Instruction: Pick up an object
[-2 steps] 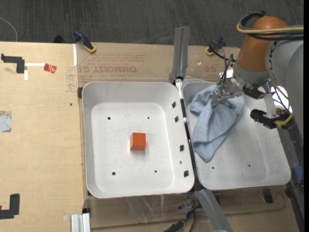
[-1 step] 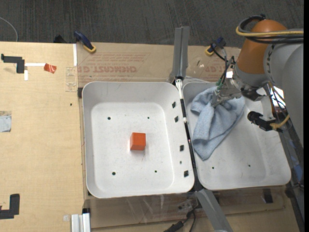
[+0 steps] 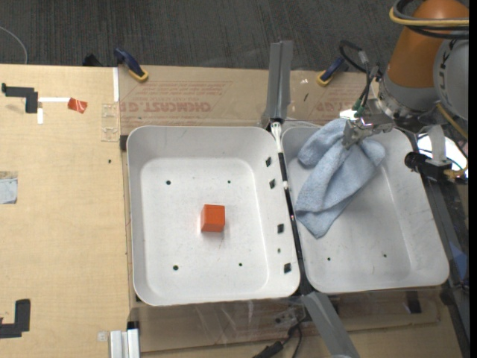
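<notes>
A light blue cloth (image 3: 334,176) hangs and drapes across the left half of the right bin (image 3: 395,267), its upper end bunched and lifted. My gripper (image 3: 360,127) is at that upper end, shut on the cloth, which is pinched between its fingers near the bin's far edge. An orange cube (image 3: 213,218) sits alone near the middle of the left bin (image 3: 156,274), well away from the gripper.
A grey divider post (image 3: 279,80) rises between the bins at the back. Two blue-and-yellow clamps (image 3: 131,65) hold the cardboard backing. Black brackets run along the bins' shared rim (image 3: 283,200). A wooden board (image 3: 52,200) lies to the left.
</notes>
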Controlling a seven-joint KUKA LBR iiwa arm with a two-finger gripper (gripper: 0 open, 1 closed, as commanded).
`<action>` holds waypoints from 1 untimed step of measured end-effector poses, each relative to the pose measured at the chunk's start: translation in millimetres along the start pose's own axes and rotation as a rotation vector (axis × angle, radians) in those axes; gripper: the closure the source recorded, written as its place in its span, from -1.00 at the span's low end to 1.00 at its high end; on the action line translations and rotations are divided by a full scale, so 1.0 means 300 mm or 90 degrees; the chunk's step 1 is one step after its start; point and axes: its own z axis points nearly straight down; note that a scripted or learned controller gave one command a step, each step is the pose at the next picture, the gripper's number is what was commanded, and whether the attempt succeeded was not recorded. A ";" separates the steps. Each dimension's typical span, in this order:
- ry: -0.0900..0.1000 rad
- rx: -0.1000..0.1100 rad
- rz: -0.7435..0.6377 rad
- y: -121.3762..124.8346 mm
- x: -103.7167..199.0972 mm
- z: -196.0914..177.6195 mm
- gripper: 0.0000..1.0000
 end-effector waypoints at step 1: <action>0.000 0.002 -0.029 0.002 0.037 -0.011 1.00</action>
